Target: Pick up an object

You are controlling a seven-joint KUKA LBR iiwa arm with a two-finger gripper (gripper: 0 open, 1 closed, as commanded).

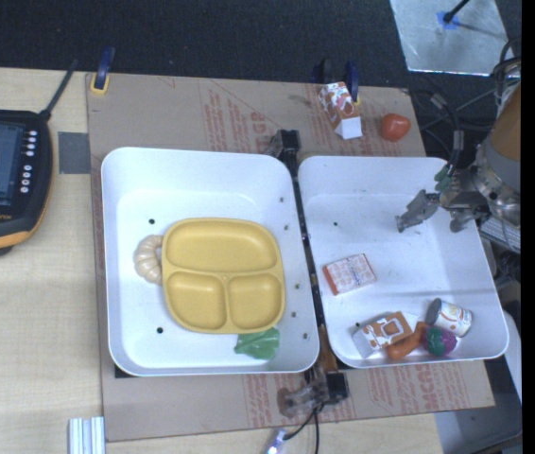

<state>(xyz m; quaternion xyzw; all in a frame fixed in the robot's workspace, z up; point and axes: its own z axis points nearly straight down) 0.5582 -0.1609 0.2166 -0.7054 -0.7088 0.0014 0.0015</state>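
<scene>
Gripper hangs over the upper right part of the right bin, its 2 fingers spread apart with nothing between them; 1 finger reaches left, the other sits nearer the bin's right wall. All items in that bin lie below the gripper and apart from it. A small red-and-white packet lies flat down and to the left of the gripper, near the bin's middle. Further down, along the bin's lower wall, is a cluster: a brown-and-white carton, an orange carrot-like piece touching it, a purple-and-green item just beside, and a white cup lying on its side. Left of the gripper, in the left bin, sits a yellow 3-part tray, with a tan pastry-like item against its left edge and a green piece at its lower right corner. Above the gripper, outside the bins on the cardboard, stand a small carton and a red ball
</scene>
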